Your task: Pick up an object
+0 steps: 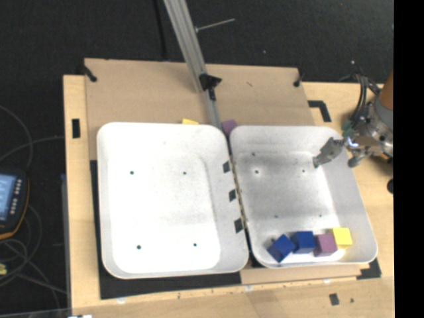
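Reference for my remote view: the gripper [329, 152]. Below it I see the right bin [361, 211]; well to its left in view, the left bin [109, 197]. Black clips [233, 194] sit between the bins, below-left of it. A slanted metal post [189, 38] stands up-left. The handheld pendant [12, 201] lies farthest left.

- A tan wooden bench [165, 91] is sitting on a dark, nearly black floor [66, 18].
- A metal pole [189, 42] is slanting up from the back of the bench.
- Black cables [26, 144] are trailing across the floor on the left.
- A handheld screen unit with an orange edge [12, 201] is glowing faintly at the left edge.
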`<move>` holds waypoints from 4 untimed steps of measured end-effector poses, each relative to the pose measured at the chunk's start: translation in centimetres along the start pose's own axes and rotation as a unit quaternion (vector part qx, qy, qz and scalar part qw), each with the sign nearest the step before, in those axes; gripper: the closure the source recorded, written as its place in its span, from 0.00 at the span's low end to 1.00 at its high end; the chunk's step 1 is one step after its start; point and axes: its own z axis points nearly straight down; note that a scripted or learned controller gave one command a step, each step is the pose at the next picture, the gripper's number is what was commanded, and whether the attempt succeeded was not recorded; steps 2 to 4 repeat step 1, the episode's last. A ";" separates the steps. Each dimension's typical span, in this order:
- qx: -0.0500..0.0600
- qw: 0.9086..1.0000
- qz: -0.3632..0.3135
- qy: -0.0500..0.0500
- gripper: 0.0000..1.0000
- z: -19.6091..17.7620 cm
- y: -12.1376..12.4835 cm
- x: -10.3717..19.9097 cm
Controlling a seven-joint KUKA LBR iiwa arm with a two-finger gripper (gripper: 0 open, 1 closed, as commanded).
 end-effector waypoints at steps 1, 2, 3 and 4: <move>-0.003 1.000 -0.008 0.003 0.00 -2.7 1.1 7.8; -0.003 1.000 -0.008 0.003 0.00 -2.7 1.1 7.8; -0.003 1.000 -0.008 0.003 0.00 -2.7 1.1 7.8; -0.003 1.000 -0.008 0.003 0.00 -2.7 1.1 7.8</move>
